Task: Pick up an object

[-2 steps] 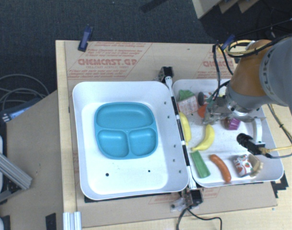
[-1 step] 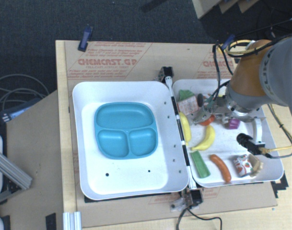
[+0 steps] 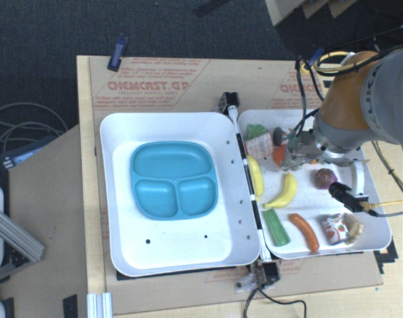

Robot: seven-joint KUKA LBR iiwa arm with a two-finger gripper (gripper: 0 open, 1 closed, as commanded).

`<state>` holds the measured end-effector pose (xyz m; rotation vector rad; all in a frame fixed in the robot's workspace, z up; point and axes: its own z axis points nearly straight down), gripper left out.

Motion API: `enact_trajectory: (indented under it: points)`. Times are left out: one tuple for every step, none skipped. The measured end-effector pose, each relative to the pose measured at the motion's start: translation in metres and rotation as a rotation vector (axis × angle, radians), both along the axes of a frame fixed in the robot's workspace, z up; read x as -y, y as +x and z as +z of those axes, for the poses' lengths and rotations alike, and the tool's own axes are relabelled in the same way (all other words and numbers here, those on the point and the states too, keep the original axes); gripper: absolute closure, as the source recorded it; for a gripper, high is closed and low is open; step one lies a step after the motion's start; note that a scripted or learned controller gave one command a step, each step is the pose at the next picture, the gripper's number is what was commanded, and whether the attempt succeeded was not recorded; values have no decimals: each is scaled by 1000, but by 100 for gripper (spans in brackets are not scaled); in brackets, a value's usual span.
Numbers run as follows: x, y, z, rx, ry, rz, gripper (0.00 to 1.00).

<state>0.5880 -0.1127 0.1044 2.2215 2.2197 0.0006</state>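
Hovering over the right bin (image 3: 376,240), the gripper (image 3: 295,152) (opening impossible to tell) nears a banana (image 3: 284,192)

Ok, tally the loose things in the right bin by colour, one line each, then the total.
Yellow: 2, a banana and a second yellow piece
Green: 2, a long green piece and a green item
Orange-red: 2, a sausage-like piece and a small piece
Dark purple: 1, a round item
Red and white: 1, a packet
Total: 8

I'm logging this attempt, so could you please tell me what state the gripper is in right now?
Gripper: low in the right bin beside the banana; open or closed cannot be told.
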Motion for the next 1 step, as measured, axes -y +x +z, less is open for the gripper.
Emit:
enact_trajectory:
  points:
    - [0, 0, 0, 0, 0, 0, 0]
